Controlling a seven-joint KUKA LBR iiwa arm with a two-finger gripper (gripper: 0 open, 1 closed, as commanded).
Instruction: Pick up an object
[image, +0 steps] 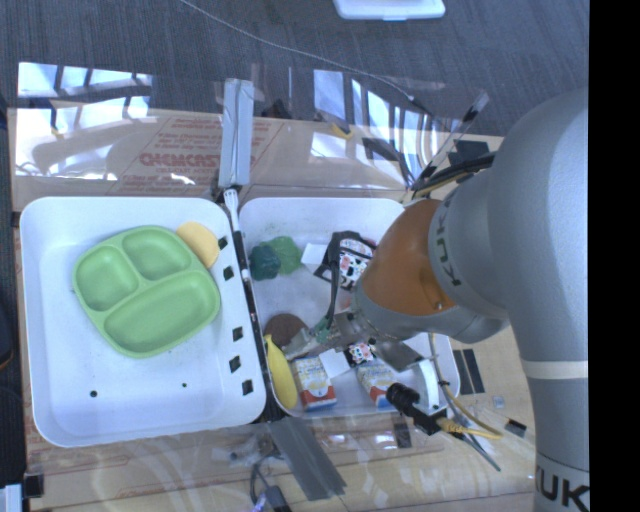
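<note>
I take the right bin (300, 215) as my landmark. Its near edge rests on the brown bench (200, 150) with clear sheeting. Inside it, nearest me, lie a yellow banana (279, 375) and a small carton (314, 382); further back sit a brown round thing (285, 327) and a green toy (273, 257). The arm (480, 270) hangs over this bin, hiding its right part. Left of it, the other bin (50, 330) holds a green divided plate (147, 289). Beyond lies dark carpet (120, 30).

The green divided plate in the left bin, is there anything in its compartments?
Empty. All three compartments of the green plate show bare green; the yellow object lies beside its rim.
</note>
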